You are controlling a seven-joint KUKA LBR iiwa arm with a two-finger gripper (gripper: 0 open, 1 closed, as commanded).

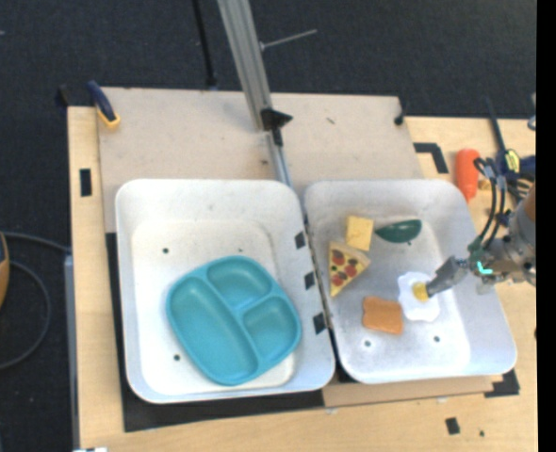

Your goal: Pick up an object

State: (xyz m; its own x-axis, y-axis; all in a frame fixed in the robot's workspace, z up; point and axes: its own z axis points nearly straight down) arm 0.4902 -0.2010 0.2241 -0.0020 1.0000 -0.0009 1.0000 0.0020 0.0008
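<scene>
the gripper [427, 290] sits on the egg [417, 298] at 4 o'clock in the right bin [485, 347] (grip: cannot tell). go straight down, squeeze softly, lift slowly.

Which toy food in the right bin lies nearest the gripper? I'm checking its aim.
The fried egg, white with a yellow yolk, right at the gripper; the other foods lie farther left.
</scene>
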